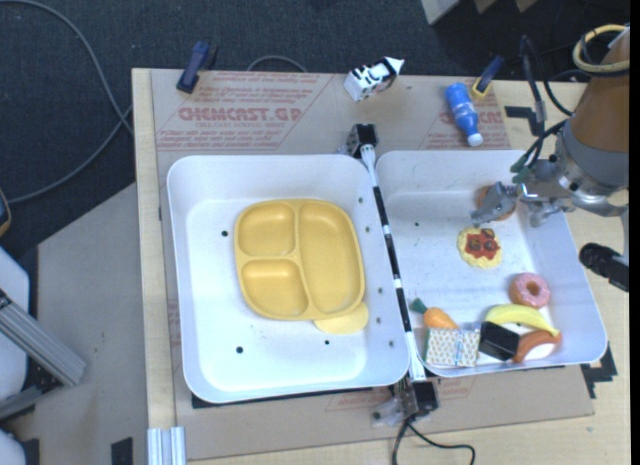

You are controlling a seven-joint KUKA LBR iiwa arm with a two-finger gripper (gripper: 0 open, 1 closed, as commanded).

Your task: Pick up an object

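My gripper (513,211) hangs over the back of the right bin (590,298), with its two grey fingers spread apart and nothing between them. A small brown toy (491,195) lies just left of it, partly under the gripper body. A round pizza toy (481,246) sits just in front of the fingers. Nearer the front lie a pink donut (529,290), a banana (518,316), a carrot (438,317), a cracker packet (453,348), a black block (497,340) and a red-and-white piece (538,346).
The left bin (190,283) holds a yellow divided plate (300,258) with a yellow disc (342,324) tucked under its front edge. On the bench behind the bins lie a blue bottle (463,113), a cow-patterned carton (373,76) and a blue clamp (193,66).
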